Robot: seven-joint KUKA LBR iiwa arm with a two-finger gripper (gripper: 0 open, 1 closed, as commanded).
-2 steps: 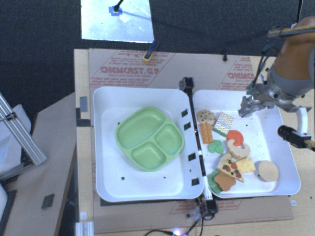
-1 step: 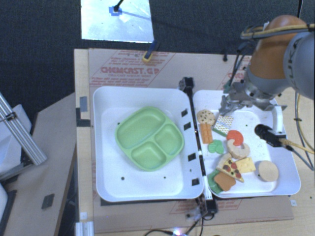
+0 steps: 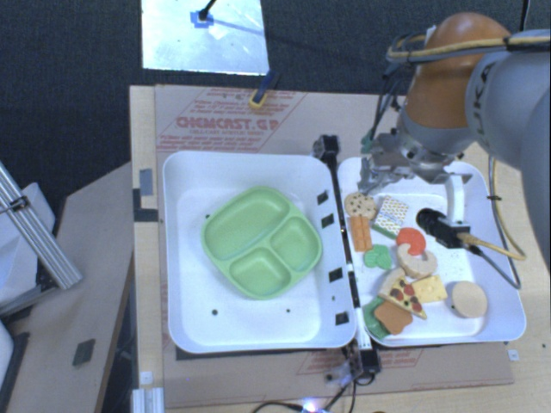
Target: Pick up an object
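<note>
The right bin [image 3: 508, 317] holds several toy foods. Among them are a chocolate-chip cookie [image 3: 360, 205], a checked cracker [image 3: 392, 212], an orange stick [image 3: 361, 231], a green piece [image 3: 377, 256], a red slice [image 3: 411, 239], a pizza slice [image 3: 403, 296], a yellow cheese wedge [image 3: 432, 289] and a tan bun [image 3: 469, 299]. My gripper [image 3: 372, 181] hangs over the bin's far left corner, just above the cookie. Nothing is seen held in it.
The left bin [image 3: 185, 317] holds a green divided plate [image 3: 261, 242]. A black-clipped divider [image 3: 337, 231] separates the two bins. A brown toast piece [image 3: 393, 317] lies at the right bin's near left corner. The arm's grey body [image 3: 508, 84] crosses above the right bin's far side.
</note>
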